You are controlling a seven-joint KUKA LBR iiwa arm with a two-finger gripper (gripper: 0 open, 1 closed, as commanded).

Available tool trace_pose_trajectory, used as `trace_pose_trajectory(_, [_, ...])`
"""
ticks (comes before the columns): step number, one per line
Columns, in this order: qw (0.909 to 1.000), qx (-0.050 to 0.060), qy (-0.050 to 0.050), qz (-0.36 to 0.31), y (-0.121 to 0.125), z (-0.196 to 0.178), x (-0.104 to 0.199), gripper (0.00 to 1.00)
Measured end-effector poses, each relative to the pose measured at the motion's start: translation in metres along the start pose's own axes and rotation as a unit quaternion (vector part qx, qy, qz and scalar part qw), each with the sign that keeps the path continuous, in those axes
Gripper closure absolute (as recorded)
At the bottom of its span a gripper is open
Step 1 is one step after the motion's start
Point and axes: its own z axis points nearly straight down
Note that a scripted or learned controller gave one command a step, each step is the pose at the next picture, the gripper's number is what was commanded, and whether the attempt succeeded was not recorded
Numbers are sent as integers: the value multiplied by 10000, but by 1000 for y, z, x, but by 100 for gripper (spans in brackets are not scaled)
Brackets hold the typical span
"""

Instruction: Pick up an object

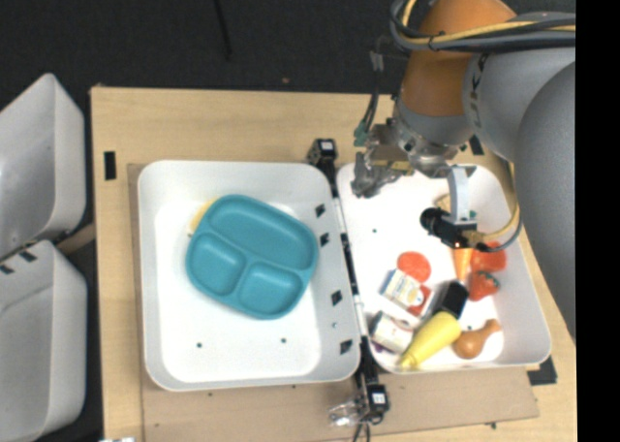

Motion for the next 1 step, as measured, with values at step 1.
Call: trace_pose_trajectory(1, [10000, -6, 7, -10, 0, -21, 0, 100])
